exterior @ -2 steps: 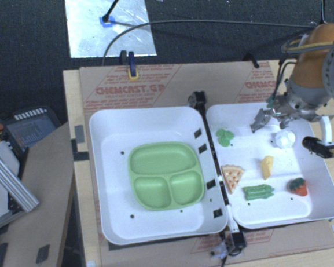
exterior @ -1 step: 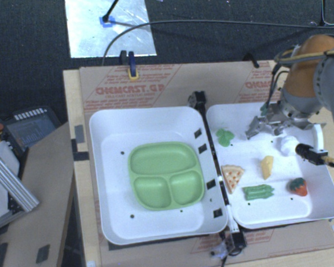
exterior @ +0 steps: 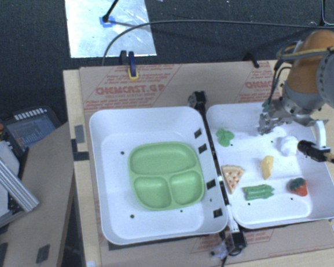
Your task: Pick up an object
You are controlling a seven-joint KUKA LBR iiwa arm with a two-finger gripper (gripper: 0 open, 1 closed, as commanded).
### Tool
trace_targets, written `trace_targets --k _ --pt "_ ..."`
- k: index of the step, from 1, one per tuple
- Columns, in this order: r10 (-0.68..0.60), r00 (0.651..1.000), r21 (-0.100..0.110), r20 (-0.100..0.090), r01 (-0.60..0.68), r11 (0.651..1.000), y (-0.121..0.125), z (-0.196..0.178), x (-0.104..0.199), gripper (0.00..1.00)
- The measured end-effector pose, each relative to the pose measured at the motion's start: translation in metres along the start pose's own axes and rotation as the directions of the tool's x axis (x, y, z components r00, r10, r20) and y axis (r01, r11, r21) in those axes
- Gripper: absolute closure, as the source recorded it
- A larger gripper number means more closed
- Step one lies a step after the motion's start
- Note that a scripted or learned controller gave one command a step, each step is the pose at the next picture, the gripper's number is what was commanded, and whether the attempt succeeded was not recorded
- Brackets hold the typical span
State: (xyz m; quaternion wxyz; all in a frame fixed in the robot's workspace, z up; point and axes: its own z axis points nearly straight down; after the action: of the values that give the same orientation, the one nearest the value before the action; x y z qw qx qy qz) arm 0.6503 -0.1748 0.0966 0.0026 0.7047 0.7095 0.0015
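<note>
While my tool (exterior: pixel 269 122) hangs over the right bin's (exterior: pixel 327 206) far edge, I cannot tell its state. Nearest lies a white lump (exterior: pixel 286 144), just toward the bin's near edge from the tool; the yellow piece (exterior: pixel 267 166) lies beyond it, long axis far-to-near.

Pale green divided tray (exterior: pixel 163 175) in white bin (exterior: pixel 108 164); yellow-and-red waffle-patterned pizza slice (exterior: pixel 233 177), yellow piece (exterior: pixel 267 166), red strawberry (exterior: pixel 299 187).
</note>
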Motion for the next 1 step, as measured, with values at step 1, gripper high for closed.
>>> trace_targets --k 1 --pt "0.003 1.000 0.000 0.000 -0.003 1.000 -0.0011 -0.0446 -0.0005 1.00"
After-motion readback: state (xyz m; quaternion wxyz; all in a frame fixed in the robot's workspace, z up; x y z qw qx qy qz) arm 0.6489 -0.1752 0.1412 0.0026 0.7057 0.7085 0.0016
